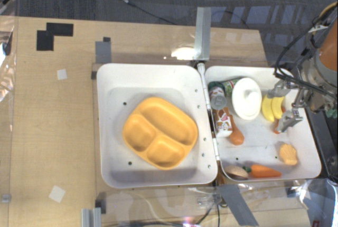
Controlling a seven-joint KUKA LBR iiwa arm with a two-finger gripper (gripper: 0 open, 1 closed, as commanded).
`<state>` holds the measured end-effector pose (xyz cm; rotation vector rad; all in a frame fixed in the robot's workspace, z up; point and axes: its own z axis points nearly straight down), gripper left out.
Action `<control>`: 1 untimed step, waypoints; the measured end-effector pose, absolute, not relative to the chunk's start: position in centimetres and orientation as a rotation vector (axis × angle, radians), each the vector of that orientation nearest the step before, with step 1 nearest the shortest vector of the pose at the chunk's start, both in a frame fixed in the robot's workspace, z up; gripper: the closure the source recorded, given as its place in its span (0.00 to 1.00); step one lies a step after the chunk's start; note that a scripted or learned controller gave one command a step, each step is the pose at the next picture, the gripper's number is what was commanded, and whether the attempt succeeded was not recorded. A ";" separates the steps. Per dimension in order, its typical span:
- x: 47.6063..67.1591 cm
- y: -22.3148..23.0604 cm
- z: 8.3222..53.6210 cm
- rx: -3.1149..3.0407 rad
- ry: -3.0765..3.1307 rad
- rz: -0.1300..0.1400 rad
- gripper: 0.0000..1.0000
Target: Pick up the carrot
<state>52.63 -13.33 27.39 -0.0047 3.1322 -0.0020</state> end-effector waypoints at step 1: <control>49.3 -15.7 21.0 0.137 3.133 -0.002 0.00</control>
